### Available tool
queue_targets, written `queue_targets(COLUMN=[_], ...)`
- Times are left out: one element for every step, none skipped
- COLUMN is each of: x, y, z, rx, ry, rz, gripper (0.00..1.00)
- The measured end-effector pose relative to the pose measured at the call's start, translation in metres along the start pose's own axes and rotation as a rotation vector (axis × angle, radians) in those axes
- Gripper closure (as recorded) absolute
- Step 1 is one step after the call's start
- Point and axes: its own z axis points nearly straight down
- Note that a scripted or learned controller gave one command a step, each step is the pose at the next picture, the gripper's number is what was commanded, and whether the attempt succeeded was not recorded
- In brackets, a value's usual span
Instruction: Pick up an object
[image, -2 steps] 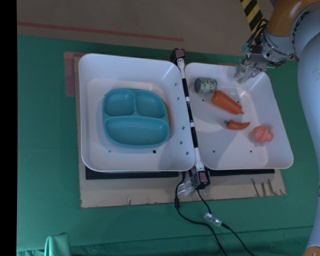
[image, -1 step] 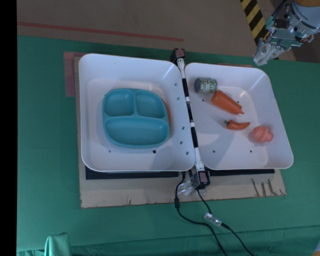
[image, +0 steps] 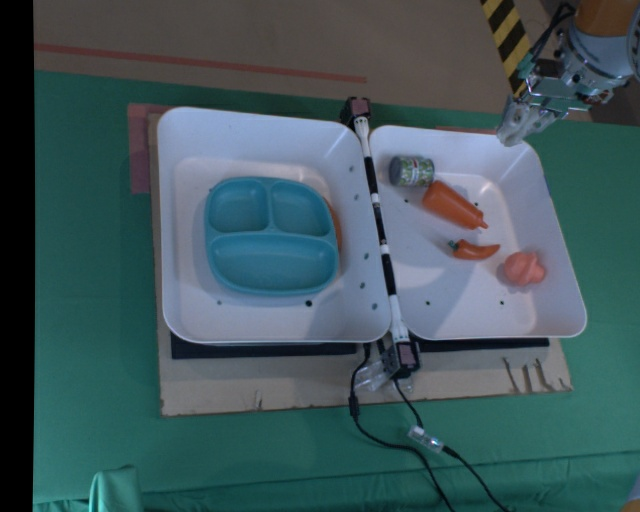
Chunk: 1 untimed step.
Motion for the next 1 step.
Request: queue_targets(x=[0.0000], y=[-0.0170], z=[-0.0170], rx=[-0.001], ry=[0.002], rz=[0.001], gripper=[1.00])
